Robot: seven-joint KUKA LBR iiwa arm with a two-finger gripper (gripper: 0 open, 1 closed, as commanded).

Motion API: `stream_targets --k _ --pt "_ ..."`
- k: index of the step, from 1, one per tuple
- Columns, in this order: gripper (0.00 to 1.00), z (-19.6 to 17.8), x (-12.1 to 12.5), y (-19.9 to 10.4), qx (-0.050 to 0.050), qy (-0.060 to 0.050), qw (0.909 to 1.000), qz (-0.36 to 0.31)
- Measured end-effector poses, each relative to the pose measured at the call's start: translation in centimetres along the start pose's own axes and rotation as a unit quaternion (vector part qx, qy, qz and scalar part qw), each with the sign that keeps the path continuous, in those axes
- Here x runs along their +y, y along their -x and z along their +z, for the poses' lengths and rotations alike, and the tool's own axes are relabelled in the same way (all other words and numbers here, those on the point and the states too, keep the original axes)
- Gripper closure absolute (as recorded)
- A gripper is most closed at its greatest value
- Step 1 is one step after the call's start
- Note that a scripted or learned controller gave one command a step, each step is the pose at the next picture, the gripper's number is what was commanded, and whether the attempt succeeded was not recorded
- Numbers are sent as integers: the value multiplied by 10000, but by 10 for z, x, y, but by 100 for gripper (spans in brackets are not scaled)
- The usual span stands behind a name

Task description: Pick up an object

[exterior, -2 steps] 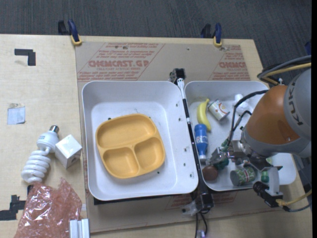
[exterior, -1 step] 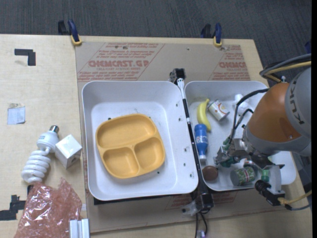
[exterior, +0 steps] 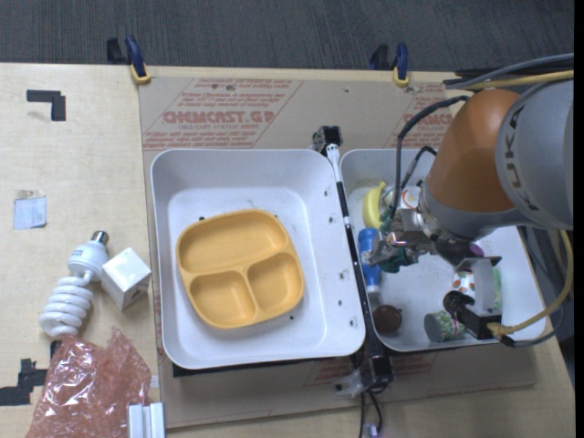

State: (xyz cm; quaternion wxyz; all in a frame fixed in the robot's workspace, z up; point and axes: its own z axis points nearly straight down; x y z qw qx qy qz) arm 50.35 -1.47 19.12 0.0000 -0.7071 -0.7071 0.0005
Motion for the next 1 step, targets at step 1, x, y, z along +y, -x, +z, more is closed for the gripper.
stream_targets --k 1 --pt "100 -25 52 -32 -5 -6 10000 -7"
